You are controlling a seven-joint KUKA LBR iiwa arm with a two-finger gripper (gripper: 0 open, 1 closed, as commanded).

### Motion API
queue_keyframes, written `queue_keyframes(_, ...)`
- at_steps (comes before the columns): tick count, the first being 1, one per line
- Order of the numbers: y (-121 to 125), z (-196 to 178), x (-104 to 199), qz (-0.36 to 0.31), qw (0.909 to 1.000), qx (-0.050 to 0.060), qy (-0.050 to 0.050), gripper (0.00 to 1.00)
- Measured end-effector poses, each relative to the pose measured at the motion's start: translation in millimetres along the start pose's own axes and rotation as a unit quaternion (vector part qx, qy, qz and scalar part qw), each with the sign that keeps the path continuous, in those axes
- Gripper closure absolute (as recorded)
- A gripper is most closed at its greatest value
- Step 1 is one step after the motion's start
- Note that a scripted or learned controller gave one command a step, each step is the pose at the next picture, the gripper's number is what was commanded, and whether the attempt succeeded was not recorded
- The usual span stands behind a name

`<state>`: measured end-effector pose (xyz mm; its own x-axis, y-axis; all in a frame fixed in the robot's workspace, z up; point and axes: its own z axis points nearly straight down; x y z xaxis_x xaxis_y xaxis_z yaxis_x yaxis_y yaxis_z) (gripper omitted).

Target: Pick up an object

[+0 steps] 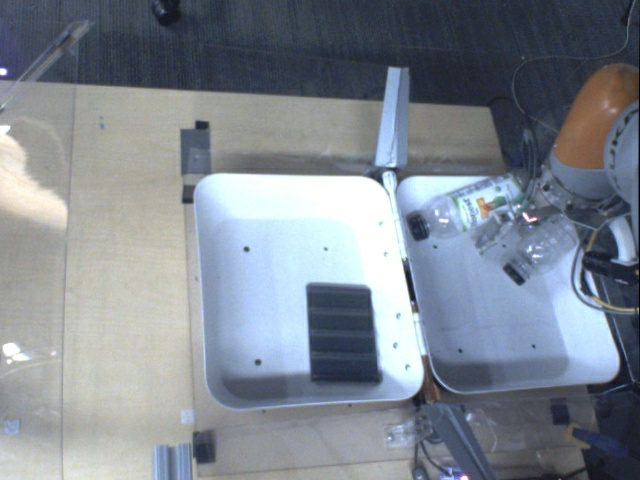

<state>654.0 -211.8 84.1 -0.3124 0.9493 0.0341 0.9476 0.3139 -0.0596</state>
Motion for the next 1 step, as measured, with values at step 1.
queue_keyframes(1,-2.5,0.1,-3.5,-0.05,0.9987,0.001,-0.002,0.0)
